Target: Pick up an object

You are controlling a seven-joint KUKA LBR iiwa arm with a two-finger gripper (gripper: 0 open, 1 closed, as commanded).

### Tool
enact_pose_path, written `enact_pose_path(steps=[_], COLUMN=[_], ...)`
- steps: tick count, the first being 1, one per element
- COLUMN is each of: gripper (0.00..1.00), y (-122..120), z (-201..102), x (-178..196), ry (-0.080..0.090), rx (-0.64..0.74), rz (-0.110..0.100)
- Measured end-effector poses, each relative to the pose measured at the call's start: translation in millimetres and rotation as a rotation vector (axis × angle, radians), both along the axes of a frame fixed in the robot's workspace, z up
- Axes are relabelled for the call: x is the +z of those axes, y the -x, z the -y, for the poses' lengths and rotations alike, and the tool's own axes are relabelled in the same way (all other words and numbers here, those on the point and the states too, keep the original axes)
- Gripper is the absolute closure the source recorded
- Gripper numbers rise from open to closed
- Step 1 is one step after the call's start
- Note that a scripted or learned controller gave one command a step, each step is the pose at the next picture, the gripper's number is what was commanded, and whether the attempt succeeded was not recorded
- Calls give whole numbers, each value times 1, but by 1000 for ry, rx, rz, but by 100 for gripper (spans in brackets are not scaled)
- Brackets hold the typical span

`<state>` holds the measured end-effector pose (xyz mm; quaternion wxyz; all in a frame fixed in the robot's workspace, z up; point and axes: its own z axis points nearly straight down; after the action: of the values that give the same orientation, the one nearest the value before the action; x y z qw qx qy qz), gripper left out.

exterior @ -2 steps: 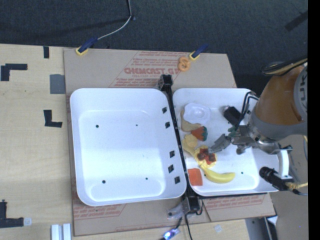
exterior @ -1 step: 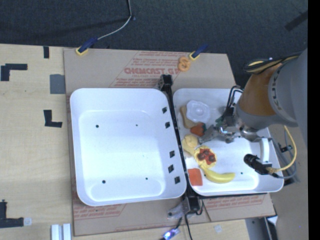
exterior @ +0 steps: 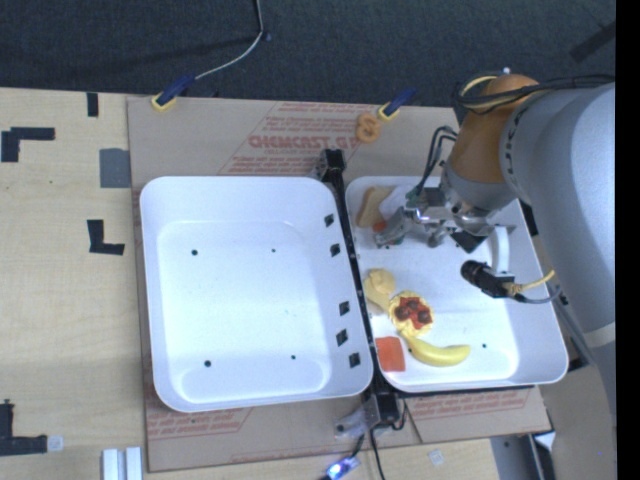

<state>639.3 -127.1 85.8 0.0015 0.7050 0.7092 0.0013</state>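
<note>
**Gripper low over upper part of right bin, nothing visibly held**

Grey arm [exterior: 560, 158] with orange band in from right of frame, wrist angled down toward upper middle of right bin [exterior: 530, 368]. Gripper [exterior: 398, 230] just above bin floor near upper-left corner. Finger state: cannot tell, tips lost in dark clutter and blur.

Objects in right bin:
- Tan wedge [exterior: 371, 204], upper left, against divider side, just left of gripper. Small reddish-brown bit [exterior: 382, 239] below it, near gripper tip; possibly touching, view too poor to confirm.
- Pale yellow crumpled piece [exterior: 379, 290], centre-left.
- Yellow item with red patch [exterior: 412, 311], touching crumpled piece on its lower right.
- Banana [exterior: 440, 352], yellow, curved, lying flat at lower centre.
- Orange-red block [exterior: 390, 354], lower left, just beside banana's left end.

Left bin [exterior: 160, 268] white, at centre-left of frame. Orange ring [exterior: 368, 127] on cardboard above bins.
</note>
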Motion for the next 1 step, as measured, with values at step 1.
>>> enact_pose_path(steps=[1], gripper=[0], y=[-30], z=[-36], x=[-2], ry=[1], rx=[0], rz=[-6])
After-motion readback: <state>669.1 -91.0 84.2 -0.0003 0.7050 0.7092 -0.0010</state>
